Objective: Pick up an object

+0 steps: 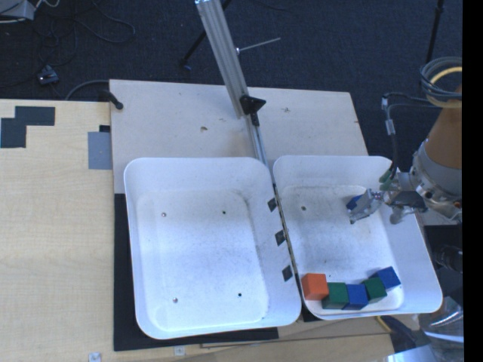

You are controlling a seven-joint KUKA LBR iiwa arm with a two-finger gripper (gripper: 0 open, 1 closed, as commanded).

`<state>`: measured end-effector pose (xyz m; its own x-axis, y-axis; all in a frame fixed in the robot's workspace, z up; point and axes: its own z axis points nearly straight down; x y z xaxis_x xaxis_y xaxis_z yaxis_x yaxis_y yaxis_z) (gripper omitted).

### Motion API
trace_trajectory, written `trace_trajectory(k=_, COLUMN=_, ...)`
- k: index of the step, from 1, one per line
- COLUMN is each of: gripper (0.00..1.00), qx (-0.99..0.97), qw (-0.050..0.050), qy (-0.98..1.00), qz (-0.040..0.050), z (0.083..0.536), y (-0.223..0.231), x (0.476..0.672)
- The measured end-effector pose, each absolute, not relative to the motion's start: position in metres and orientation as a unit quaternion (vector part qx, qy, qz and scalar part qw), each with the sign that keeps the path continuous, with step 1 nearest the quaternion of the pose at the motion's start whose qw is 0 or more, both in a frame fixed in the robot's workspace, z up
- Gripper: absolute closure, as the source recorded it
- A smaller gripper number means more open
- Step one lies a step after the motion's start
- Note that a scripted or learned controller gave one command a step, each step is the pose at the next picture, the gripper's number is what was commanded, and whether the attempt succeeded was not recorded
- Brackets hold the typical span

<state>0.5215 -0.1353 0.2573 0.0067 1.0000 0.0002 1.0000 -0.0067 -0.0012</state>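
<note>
Blocks [351, 287], orange, green and blue, lie in a row at the lower edge of the right bin [332, 176], well apart from my gripper [362, 206] at middle right, whose state I cannot tell, so I judge I am approaching and must next descend to them.

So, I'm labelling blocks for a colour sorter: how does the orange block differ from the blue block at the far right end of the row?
The orange block sits square at the row's left end; the blue block sits turned at an angle. The orange block looks slightly larger than the blue block. Both lie in the right bin, apart from the gripper.
</note>
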Motion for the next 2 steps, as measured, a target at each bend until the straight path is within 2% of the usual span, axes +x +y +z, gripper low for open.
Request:
trace_trajectory(k=1, gripper=0.0, qx=-0.708, qw=0.004, qy=-0.706, qz=0.003, z=0.115, y=-0.195, x=0.537)
trace_trajectory(k=2, gripper=0.0, qx=-0.706, qw=0.0, qy=-0.708, qz=-0.0001, z=0.091, y=-0.179, x=0.591)
